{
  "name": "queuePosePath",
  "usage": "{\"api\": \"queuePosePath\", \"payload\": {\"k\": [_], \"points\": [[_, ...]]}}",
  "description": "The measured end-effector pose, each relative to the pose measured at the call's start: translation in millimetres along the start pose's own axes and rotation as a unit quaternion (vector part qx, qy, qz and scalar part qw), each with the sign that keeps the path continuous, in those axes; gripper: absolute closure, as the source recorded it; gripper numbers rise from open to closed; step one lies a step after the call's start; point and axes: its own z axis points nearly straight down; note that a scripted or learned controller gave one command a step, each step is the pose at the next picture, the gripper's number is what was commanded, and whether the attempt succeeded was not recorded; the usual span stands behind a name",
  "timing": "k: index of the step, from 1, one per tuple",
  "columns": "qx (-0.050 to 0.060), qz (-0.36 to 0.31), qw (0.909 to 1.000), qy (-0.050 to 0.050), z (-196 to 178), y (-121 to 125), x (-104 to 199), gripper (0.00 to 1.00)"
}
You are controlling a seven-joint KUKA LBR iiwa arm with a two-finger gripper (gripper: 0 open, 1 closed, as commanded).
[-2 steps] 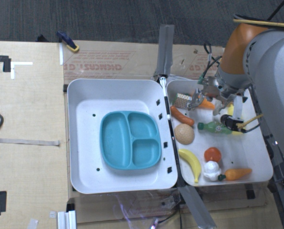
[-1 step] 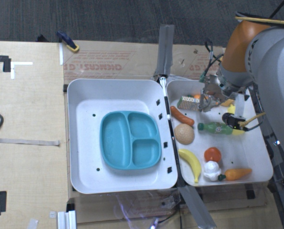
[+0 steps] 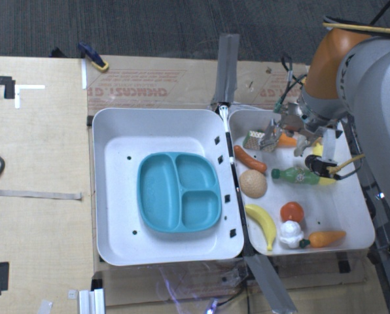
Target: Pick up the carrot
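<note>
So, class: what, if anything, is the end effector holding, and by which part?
Cannot be told. The end effector is low at the back of the right bin, over a small orange item; the carrot lies apart at the front.

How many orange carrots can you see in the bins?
2. One carrot lies at the near right corner of the right bin. Another carrot sits at the gripper, partly covered. More may hide under the arm.

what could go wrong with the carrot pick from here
The gripper is down in the far end of the right bin, while the carrot lies at the near end; it may grab a wrong item. The carrot sits close against a white item and near the bin wall, which may crowd any approach.
</note>
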Motion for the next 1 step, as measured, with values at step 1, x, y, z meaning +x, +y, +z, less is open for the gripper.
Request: {"api": "queuePosePath", "payload": {"k": [1], "points": [[-0.022, -0.074, 0.997, 0.005, 12.9, 11.1, -31.4, 0.0]]}}
